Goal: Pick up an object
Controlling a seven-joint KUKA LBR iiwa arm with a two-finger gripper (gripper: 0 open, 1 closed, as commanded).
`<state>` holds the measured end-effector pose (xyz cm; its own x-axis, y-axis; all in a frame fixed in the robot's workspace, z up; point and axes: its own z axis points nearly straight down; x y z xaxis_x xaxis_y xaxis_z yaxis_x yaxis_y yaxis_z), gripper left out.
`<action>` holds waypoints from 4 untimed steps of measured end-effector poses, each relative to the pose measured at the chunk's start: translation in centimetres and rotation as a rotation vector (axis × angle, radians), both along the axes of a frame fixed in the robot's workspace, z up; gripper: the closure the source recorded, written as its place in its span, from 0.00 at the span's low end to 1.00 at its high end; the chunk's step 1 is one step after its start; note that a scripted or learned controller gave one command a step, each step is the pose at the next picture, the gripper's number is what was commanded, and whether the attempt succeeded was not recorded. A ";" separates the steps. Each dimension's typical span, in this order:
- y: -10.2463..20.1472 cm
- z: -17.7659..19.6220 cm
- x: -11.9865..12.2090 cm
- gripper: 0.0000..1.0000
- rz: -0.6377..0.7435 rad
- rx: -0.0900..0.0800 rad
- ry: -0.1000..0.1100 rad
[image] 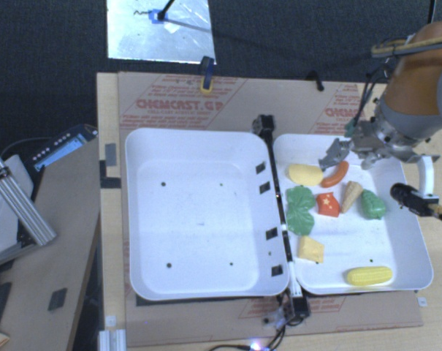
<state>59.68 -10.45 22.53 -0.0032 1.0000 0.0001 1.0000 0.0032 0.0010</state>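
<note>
corn cob (369, 275) at right bin (414, 265) front | tool (336, 154) above sausage (334, 174) | finger state unclear

Red "CHEMCAST GP" lettering repeats across the brown protective sheet (178, 102) under the bins.

A: Surroundings logged. Left bin (199, 218) sits on a brown printed board (177, 101) on the desk (60, 218) (red lettering, partly readable).

B: Yellow clamp (206, 75) at the board's far edge?

A: Yes. Beyond it, a shiny foil sheet (158, 20) on dark carpet (45, 42). Aluminium rail (16, 203) at far left.
</note>
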 end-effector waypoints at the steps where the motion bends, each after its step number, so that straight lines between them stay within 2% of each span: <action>1: 7.6 -4.3 -2.9 0.00 0.007 0.004 0.005; 2: 18.9 -3.2 -0.1 0.00 0.012 0.004 -0.004; 3: 28.1 -14.6 2.1 0.00 0.009 0.003 0.001; 4: 27.5 -13.0 2.2 1.00 0.002 0.002 -0.001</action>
<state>61.85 17.08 9.54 -0.0047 1.0000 0.0020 1.0000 0.0047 0.0020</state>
